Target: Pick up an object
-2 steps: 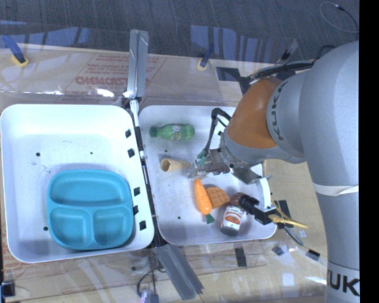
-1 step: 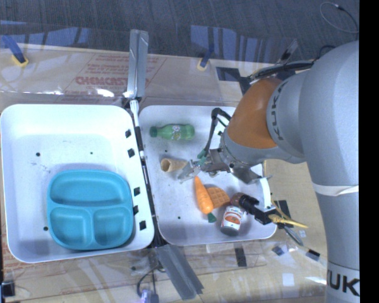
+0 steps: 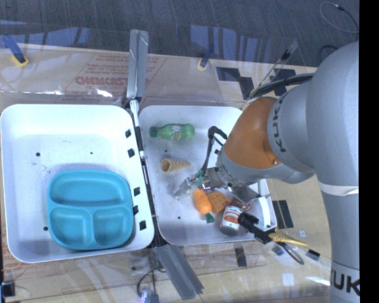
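The gripper hangs low inside the right bin, its slim metal fingers pointing toward the bin's middle floor from under the orange wrist band. From this slant I cannot tell whether those fingers stand apart or together; nothing shows between them, so I judge the gripper carries nothing.

Just beside the fingertips, toward the bin's near edge, lies an orange carrot-shaped toy with a green end, and touching or nearly touching it on the arm's side is a second orange piece. Further toward the near right corner a small can rests on its side against the rim. A small cone lies near the bin's left wall, above the fingers, and a green bottle lies on its side near the far edge, well apart from the gripper.

The left bin bears a blue divided tray toward its near edge.

The step in hand looks like the descent onto a pick, with the carrot as the likeliest target since it is nearest the fingertips. The next move calls for the fingers to straddle the carrot across its narrow width, settle to the floor, and close firmly before lifting. The crowding with the second orange piece is the risk: a finger may land on it or nudge the carrot aside.
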Robot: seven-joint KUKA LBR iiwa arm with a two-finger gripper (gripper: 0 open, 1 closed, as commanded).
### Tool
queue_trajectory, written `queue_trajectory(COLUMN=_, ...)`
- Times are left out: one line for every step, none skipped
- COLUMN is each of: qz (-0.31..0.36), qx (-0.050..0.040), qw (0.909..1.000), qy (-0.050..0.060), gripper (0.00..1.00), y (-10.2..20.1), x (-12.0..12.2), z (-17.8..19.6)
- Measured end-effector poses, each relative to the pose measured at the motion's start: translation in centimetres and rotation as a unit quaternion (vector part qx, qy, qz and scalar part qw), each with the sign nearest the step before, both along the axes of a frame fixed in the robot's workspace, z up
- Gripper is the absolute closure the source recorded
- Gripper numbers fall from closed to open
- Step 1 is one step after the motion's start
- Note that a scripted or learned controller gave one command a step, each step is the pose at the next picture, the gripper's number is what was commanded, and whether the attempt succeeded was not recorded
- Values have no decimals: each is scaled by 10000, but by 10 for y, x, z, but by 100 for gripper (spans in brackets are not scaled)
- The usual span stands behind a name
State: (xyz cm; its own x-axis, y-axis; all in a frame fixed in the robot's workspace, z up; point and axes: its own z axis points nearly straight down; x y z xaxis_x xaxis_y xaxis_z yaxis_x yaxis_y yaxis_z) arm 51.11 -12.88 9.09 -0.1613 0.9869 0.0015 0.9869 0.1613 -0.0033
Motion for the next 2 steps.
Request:
queue_trajectory(qz=25, qx=-3, qw=10000, qy=3, gripper=100, y=0, x=0, z=9)
queue_trajectory(qz=-1069, qx=-5, qw=9943, qy=-1, gripper=100, y=62, x=71, z=101)
